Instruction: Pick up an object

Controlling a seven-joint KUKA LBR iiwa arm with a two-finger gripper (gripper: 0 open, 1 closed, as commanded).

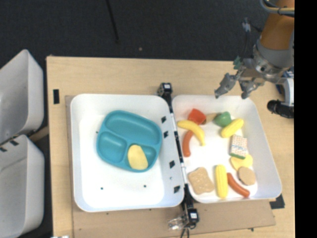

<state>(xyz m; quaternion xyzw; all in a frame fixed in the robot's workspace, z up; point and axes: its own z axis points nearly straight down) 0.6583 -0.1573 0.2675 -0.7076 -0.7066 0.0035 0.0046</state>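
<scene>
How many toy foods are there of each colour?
Yellow: 5 (oval on blue plate, banana, corn, piece, chunk)
Red or orange: 3 (pepper, sausages)
Green: 1
Tan: 2 (toast, cookie)
Patterned box: 1
Total: 12

A robotics lab or test cell, not a home. A bare wooden bench [148, 76] stands on dark carpet and bears two white bins [79, 182] clamped side by side with small black fittings. The right bin holds plastic toy food [218, 150], the left a blue plate [121, 138]. An industrial arm [275, 33] reaches in at far right.
</scene>
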